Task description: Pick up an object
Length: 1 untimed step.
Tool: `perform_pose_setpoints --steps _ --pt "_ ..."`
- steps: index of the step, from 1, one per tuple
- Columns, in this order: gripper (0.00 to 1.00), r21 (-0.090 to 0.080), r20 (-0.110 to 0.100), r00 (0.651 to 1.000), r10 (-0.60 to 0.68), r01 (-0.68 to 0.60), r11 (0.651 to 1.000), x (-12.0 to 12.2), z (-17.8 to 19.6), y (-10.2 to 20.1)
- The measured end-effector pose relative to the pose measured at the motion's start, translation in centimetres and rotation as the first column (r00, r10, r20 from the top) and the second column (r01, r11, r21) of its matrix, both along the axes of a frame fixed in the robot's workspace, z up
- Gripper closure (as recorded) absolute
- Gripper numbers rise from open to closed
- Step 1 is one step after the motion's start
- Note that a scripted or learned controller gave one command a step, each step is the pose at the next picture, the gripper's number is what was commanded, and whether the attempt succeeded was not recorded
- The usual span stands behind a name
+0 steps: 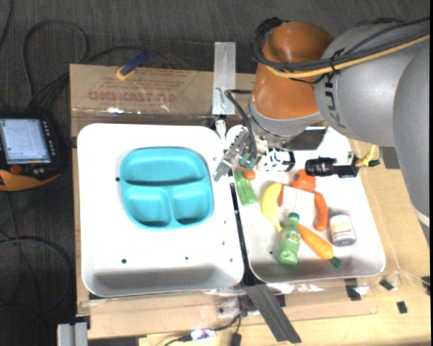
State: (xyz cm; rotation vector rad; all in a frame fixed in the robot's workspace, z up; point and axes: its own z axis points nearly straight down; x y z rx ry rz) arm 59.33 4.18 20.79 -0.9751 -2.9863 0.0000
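- The jaws (pixel 237 157) hang over the left rim of the right bin (pixel 372 265); whether they are clenched cannot be told.
- A green bottle (pixel 244 191) lies just below them, beside a banana (pixel 271 202) and carrots (pixel 317 242).
- A blue divided tray (pixel 166 186) sits in the left bin (pixel 101 258).

Bench (pixel 390 193) bears two white bins: left bin (pixel 101 251), right bin (pixel 368 254) beneath the gripper (pixel 238 157).

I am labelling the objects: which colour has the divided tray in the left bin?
Turquoise blue; the divided tray shows clearly in the camera view.
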Motion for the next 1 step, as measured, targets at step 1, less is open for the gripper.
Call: perform_pose_setpoints --steps 1 --pt "1.00 0.000 0.000 0.999 0.040 -0.040 0.999 -2.72 0.96 4.58"
